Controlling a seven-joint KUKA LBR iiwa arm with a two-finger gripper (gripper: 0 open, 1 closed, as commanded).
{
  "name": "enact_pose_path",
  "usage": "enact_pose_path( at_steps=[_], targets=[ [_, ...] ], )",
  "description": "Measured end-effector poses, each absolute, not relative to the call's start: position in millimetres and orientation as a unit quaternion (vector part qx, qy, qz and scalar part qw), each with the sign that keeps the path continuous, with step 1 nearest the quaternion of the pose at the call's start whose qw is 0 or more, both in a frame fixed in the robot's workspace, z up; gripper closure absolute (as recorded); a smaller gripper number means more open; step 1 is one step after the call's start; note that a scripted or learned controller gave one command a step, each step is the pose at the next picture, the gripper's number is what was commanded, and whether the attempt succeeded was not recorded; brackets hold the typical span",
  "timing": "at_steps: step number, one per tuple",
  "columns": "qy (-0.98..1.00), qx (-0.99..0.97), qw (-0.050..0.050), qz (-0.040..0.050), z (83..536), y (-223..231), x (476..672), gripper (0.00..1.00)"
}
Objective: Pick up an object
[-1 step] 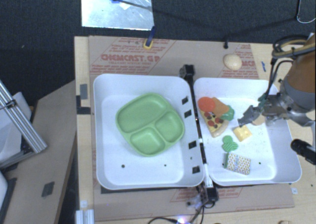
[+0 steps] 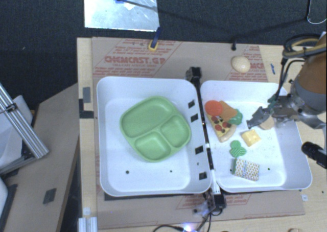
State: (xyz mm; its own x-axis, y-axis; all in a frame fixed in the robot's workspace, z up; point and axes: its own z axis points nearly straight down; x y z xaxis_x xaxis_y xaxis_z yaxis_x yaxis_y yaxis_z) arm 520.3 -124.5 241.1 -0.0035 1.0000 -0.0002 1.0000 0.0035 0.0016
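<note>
The right bin (image 2: 286,175) holds several small items. A toy pizza slice (image 2: 223,125) lies near its left wall, with a red piece (image 2: 214,107) and a green piece (image 2: 236,117) touching it. A yellow cheese block (image 2: 250,137) sits at mid-bin, a small green object (image 2: 237,148) lies below it, and a patterned packet (image 2: 247,169) rests near the front. My gripper (image 2: 257,118) reaches in from the right and hovers just above and to the right of the cheese block, with nothing visibly held.
The left bin (image 2: 115,175) carries a green divided plate (image 2: 155,129). A black divider (image 2: 202,129) runs between the bins. A beige egg-shaped object (image 2: 240,63) lies on the cardboard behind the right bin. Cables hang near the arm at the right.
</note>
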Motion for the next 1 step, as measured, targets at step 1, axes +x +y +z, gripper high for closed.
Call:
enact_pose_path(
  at_steps=[1],
  targets=[
    [0.708,0.706,-0.002,-0.0008,184.5,-115.4,515.7,0.0]
  ],
)
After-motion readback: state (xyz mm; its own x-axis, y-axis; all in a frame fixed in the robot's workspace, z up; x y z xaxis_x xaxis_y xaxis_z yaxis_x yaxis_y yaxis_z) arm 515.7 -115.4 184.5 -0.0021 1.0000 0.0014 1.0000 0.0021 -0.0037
